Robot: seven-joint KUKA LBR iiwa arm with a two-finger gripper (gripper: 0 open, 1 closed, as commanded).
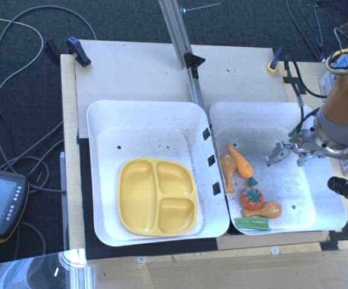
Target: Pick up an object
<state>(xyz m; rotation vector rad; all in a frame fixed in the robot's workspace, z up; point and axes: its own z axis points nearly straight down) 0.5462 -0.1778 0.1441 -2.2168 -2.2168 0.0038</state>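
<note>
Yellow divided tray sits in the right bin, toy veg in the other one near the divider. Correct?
Not quite. The camera view shows the yellow divided tray in the left bin; the toy veg lies in the right bin, near the divider.

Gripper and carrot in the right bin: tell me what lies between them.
In the camera view, bare white bin floor lies between the gripper and the carrot. The tomato and green pod sit nearer the front wall.
</note>
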